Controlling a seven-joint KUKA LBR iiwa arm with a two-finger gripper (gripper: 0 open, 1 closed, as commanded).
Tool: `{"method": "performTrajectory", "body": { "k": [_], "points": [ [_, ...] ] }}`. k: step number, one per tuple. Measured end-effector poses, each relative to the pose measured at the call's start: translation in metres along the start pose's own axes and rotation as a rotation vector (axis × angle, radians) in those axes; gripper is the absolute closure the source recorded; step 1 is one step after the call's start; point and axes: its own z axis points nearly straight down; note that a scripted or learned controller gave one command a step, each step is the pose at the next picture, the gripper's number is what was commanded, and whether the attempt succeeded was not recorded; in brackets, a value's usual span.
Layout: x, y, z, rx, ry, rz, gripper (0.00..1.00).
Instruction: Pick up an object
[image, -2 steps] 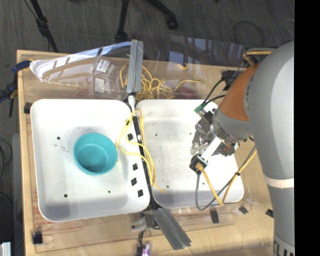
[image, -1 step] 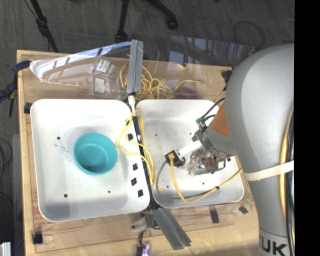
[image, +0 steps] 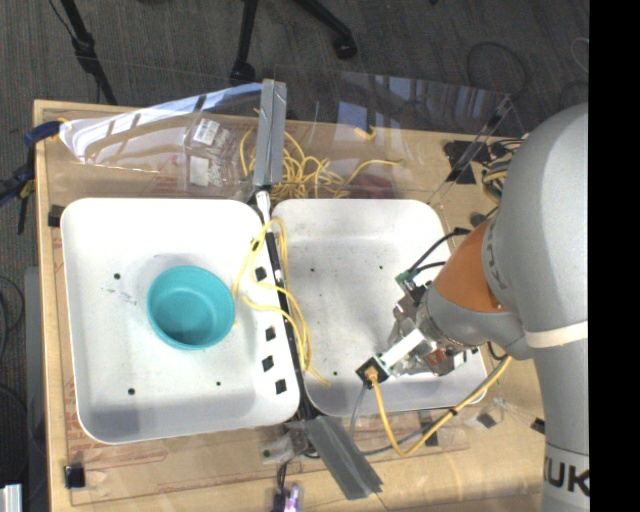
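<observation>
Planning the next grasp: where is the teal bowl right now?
In the camera view, the teal bowl sits upright near the middle of the left bin, apart from the gripper in the right bin.

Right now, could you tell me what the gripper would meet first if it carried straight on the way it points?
The gripper would probably meet the white floor of the right bin first, though depth is unclear here.

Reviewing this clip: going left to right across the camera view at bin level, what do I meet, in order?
left white bin → teal bowl inside it → yellow cords draped where the bins meet → right white bin → gripper low in that bin's right part → grey arm
</observation>
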Motion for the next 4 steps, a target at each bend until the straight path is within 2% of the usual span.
{"method": "performTrajectory", "body": {
  "k": [1, 2, 3, 4],
  "points": [
    [-0.002, 0.006, -0.065, -0.001, 0.0, 0.202, 0.0],
    [-0.001, 0.004, -0.074, 0.006, -0.003, 0.192, 1.0],
    [0.003, 0.008, -0.169, -0.006, 0.0, -0.364, 1.0],
    [0.074, -0.006, -0.201, -0.004, -0.001, -0.086, 1.0]
  ]
}}
